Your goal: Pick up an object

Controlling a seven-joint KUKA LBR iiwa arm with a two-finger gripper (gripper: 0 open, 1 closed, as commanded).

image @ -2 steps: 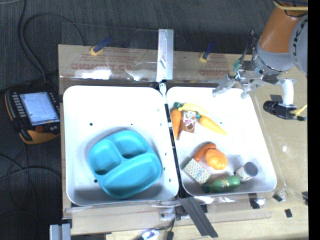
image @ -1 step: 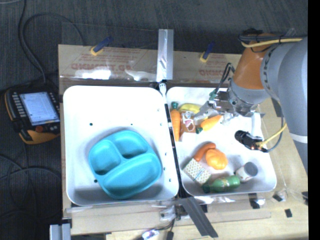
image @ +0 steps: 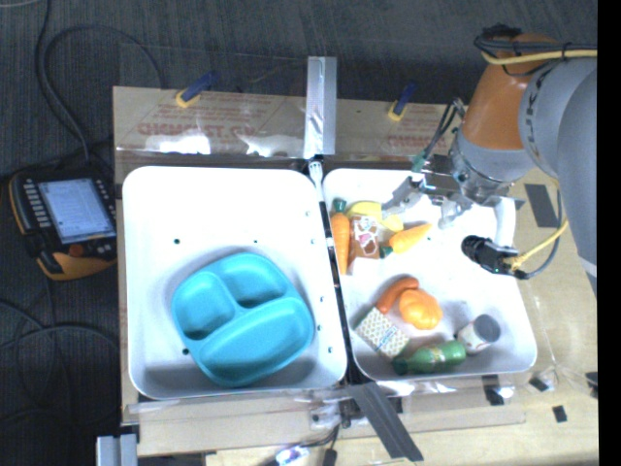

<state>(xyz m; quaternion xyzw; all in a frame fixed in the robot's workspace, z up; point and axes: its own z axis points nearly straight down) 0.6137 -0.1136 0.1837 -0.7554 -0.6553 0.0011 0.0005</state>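
Right bin [image: 519, 352]: toy carrot [image: 408, 237] near its far wall. Tool [image: 429, 200] just above the carrot, fingers spread, pinching nothing. Blue divided tray [image: 243, 314] in the left bin [image: 155, 202].

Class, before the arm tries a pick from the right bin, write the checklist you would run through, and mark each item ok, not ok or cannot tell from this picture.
1. Claw over the right bin: ok.
2. Claw free of any object: ok, nothing between its fingers.
3. Target close by: ok, small orange carrot lies just below the claw.
4. Target clear of neighbours: not ok, it touches the yellow toy.
5. Claw height above the carrot: cannot tell.
6. Blue divided plate out of the way: ok, in the left bin.
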